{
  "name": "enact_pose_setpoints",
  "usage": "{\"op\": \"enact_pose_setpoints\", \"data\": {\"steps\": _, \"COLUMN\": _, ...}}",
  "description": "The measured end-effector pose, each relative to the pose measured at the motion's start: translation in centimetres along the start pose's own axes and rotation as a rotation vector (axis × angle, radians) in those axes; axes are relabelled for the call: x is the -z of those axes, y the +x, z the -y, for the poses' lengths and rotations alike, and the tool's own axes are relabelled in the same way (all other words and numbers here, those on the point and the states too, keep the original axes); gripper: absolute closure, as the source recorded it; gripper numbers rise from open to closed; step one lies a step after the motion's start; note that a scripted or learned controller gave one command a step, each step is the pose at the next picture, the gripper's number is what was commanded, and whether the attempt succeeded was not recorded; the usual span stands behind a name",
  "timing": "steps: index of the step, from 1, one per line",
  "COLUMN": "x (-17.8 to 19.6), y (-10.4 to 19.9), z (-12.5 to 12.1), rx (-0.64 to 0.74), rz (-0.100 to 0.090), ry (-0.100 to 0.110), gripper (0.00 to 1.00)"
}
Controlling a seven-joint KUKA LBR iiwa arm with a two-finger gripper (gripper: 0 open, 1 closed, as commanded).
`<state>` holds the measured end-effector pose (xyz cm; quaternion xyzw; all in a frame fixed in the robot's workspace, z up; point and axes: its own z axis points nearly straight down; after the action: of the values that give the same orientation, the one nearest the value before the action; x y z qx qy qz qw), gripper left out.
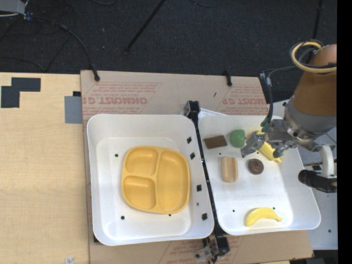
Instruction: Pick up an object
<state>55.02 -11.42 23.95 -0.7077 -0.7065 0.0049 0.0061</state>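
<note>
My gripper (257,144) hangs low over the far right part of the right bin (300,216), coming in from the right. Just left of it lies a green ball (237,137). A small yellow piece (269,150) sits right against the gripper's underside; I cannot tell whether it is held. A brown round piece (256,166) lies just in front of the gripper. Further left are a tan cylinder (229,169) and a dark brown flat block (215,142). A yellow banana (263,216) rests near the bin's front edge.
The left bin (102,213) holds a yellow divided plate (155,179). A black divider (199,164) runs between the two bins. Cardboard lies under both, with wooden bench to the left.
</note>
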Motion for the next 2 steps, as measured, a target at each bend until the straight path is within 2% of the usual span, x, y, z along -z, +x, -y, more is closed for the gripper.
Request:
{"op": "enact_pose_setpoints", "data": {"steps": 1, "x": 0.7, "y": 0.0, "z": -0.2, "rx": 0.002, "rz": 0.002, "ry": -0.014, "gripper": 0.00}}
{"op": "enact_pose_setpoints", "data": {"steps": 2, "x": -5.2, "y": 0.5, "z": -0.9, "rx": 0.002, "rz": 0.001, "ry": -0.011, "gripper": 0.00}}
